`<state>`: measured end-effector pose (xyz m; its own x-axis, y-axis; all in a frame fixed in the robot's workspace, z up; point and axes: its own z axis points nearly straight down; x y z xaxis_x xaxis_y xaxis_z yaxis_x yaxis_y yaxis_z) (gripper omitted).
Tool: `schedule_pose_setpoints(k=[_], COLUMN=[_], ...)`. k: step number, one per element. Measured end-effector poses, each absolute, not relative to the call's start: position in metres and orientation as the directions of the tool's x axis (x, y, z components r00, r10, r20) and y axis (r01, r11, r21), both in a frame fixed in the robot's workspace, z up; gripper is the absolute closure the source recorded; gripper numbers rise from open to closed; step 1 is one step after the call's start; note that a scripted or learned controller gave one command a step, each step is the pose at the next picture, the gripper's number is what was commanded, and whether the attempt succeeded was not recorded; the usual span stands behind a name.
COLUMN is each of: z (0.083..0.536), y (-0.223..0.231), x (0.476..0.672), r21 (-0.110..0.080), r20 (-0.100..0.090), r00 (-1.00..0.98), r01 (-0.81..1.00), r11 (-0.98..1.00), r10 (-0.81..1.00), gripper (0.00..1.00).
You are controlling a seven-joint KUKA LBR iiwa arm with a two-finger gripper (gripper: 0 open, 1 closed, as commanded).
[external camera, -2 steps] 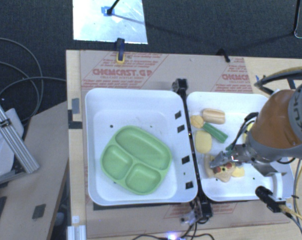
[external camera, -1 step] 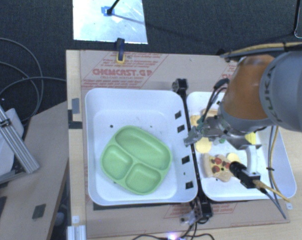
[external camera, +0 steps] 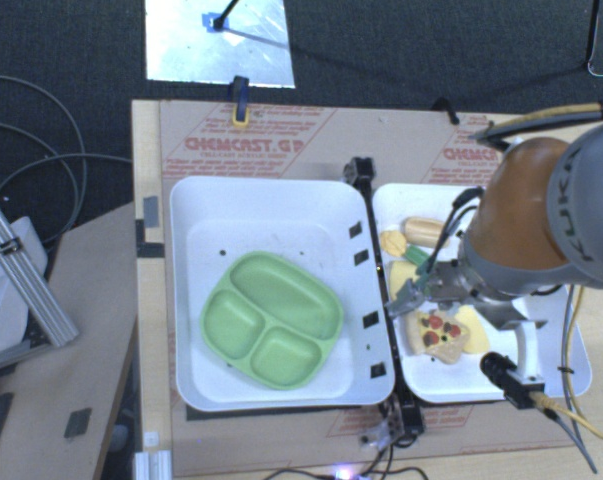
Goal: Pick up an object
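- A bench (external camera: 281, 133) covered with printed board is seen.
- Two shallow white bins are set on it side by side: the left bin (external camera: 271, 203) and the right bin (external camera: 461, 388).

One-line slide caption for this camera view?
Gripper low in right bin over toy food; green tray in left bin.

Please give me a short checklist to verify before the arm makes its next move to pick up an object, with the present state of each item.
1. Objects within reach: ok. The pizza slice toy and bread roll toy lie in the right bin.
2. Gripper above the right bin: ok.
3. Finger opening: cannot tell.
4. Object already held: cannot tell; nothing is seen between the fingers.
5. Green divided tray lies apart, in the left bin: ok.
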<state>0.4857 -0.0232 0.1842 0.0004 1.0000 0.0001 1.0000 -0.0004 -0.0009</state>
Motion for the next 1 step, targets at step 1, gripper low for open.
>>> schedule_pose_setpoints(k=[1], z=[0.1095], y=[-0.1019], x=[0.4854], r21=[-0.005], r20=[-0.003], r00=[0.007], r01=[1.0], r11=[-0.007], r10=[1.0], gripper=[0.0])
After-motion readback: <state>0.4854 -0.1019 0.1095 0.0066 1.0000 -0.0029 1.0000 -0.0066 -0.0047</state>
